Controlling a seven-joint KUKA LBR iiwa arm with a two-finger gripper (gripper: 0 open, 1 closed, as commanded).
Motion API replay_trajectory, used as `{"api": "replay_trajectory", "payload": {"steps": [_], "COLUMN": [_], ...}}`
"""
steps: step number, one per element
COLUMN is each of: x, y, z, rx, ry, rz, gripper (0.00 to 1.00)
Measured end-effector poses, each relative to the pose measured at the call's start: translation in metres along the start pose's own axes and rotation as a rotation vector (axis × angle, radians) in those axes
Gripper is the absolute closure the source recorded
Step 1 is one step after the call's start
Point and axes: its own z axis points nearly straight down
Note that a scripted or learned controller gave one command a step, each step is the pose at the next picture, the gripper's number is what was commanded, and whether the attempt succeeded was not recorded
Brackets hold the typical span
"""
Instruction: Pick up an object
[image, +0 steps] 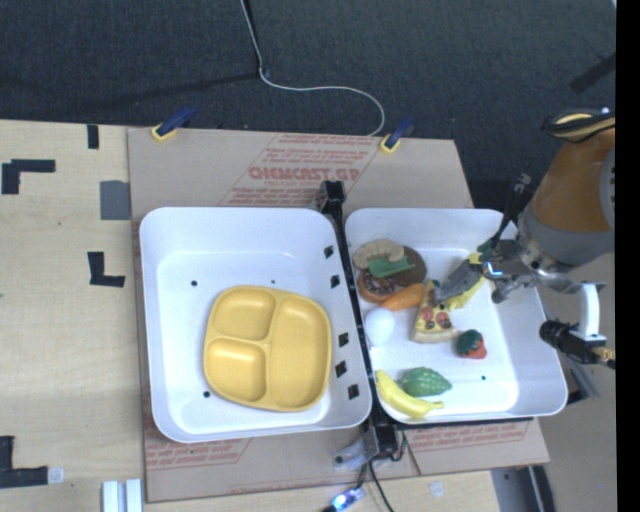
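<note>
Hand (462, 283) above seven toy foods (433, 322)

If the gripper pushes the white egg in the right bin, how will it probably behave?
The egg looks smooth and rounded, so it will probably roll rather than slide. It lies by the bin's left wall, near the burger and carrot, which may stop it. Its glossy surface could slip between fingers.

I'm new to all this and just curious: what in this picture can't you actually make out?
- Gripper, camera view: too small and blurred against the pizza slice to tell whether it grips anything.
- Arm: cut off by the right edge.
- Carrot: partly hidden under the burger.
- Banana: partly covered by the green leafy piece.
- Cable: runs out past the top edge.
</note>
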Motion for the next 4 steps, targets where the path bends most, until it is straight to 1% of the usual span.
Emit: {"api": "replay_trajectory", "payload": {"steps": [1,2,3,4], "x": [-0.002,-0.001,-0.001,-0.010], "y": [0.001,0.001,0.002,-0.002], "z": [0.064,0.102,0.089,0.037], "rx": [0.001,-0.004,-0.006,-0.008], "ry": [0.000,-0.001,-0.002,-0.002], "rz": [0.001,0.000,0.000,0.001], "gripper": [0.00,0.00,1.00,1.00]}}
